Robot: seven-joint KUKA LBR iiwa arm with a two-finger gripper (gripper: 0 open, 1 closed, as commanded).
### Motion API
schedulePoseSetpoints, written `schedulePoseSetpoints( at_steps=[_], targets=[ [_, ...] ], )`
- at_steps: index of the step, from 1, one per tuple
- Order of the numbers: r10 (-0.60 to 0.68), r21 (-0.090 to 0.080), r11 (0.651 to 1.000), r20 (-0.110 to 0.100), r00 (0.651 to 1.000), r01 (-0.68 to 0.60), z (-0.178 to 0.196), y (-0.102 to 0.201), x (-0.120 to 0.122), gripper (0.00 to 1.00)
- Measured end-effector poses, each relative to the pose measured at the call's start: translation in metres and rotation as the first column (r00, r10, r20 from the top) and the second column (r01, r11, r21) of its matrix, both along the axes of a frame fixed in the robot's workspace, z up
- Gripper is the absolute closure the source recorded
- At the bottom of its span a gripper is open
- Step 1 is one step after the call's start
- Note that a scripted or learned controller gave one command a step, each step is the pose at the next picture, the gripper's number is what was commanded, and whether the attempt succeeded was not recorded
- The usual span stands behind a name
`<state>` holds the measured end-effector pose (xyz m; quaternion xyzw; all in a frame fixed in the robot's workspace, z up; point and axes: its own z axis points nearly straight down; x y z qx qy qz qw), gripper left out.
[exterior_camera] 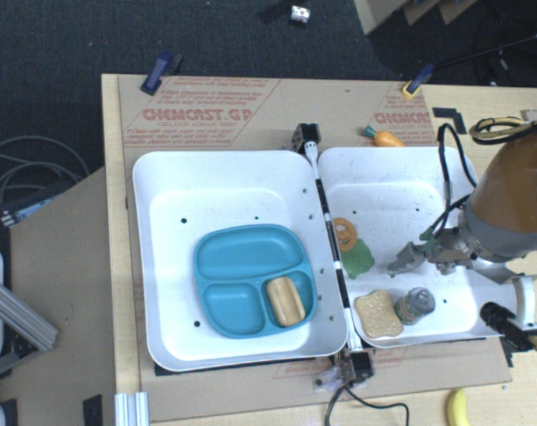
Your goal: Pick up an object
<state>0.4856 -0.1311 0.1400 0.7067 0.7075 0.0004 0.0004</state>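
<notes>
The surface (206, 105) is a brown board printed in red, and the words "CHEMCAST GP" can be read in large letters at its upper left; a second red print at the upper right is partly covered and only its first letters show. Smaller lines of red text sit above and below the big word but are too small to read. Two white bins lie side by side on it. The left bin (161, 238) holds a blue divided plate (246, 256), and a tan bread-like roll (285, 299) lies in the plate's lower right compartment. The right bin (383, 180) holds an orange ring (343, 231) near its left wall, a green piece (357, 258) just below and touching it, a pale tan slab (378, 314) in the lower left corner, and a small grey round object (417, 303) just beside the slab. The claw (408, 261) hangs over the middle of the right bin, above the grey object and to the right of the green piece; whether it is apart or together cannot be told, and nothing is seen in it. A small orange carrot-like item (385, 138) lies on the board above the right bin, and a yellow object (457, 407) lies at the lower edge.
</notes>
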Motion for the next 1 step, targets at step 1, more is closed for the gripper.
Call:
schedulePoseSetpoints(
  at_steps=[1],
  targets=[
    [0.000, 0.001, 1.000, -0.002, 1.000, 0.000, -0.0558, 0.0370, -0.0069, 0.00]
  ],
)
